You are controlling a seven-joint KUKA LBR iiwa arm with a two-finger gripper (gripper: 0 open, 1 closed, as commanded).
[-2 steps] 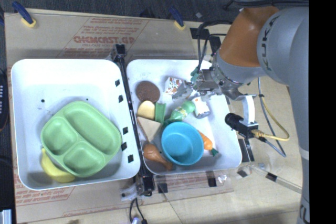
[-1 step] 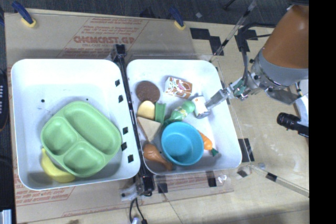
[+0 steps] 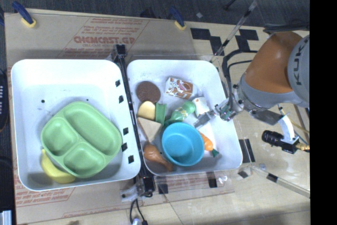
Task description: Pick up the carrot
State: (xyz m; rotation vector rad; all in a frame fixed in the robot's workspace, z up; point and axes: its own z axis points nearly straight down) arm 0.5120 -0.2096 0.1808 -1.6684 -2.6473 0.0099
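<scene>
carrot (image 3: 208,143): right bin (image 3: 224,81), just right of blue bowl (image 3: 182,143), partly hidden by it | gripper (image 3: 202,119): low inside right bin, above carrot, beside green item (image 3: 182,112); opening cannot be told | left bin (image 3: 31,74): green divided plate (image 3: 80,137) over yellow item (image 3: 52,170)

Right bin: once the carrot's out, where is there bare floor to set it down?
Bare floor in the right bin runs along its back wall, behind the brown disc and the snack packet. The front is crowded around the blue bowl, with the carrot wedged beside it, near the gripper.
</scene>
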